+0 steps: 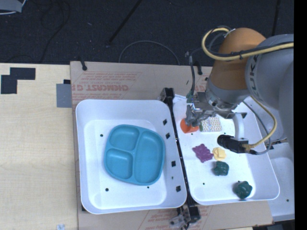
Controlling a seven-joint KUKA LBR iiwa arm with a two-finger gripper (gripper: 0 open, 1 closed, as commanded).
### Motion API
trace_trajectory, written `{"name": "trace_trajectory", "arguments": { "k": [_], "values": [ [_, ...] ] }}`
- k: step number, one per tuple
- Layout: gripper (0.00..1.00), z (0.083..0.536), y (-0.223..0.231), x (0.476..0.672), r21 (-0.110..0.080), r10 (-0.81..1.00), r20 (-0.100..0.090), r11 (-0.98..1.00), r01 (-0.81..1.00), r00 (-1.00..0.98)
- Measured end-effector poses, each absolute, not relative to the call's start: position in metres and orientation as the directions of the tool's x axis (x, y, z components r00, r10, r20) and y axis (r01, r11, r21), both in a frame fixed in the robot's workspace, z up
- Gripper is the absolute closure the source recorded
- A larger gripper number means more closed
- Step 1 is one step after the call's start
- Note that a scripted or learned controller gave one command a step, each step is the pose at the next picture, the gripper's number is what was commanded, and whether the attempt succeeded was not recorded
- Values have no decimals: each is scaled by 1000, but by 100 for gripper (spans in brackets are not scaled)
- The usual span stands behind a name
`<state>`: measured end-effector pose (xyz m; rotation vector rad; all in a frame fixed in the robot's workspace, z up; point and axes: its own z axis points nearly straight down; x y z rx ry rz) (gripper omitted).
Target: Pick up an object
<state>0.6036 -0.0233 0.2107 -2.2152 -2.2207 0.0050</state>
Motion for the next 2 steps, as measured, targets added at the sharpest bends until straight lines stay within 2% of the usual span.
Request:
{"name": "trace_trajectory", "arguments": {
  "k": [1,2],
  "values": [
    [100,218,29,595,-5,1000,2,4,1000,-4],
    [100,211,72,576,-6,1000,1,3,1000,-3]
  ]
}}
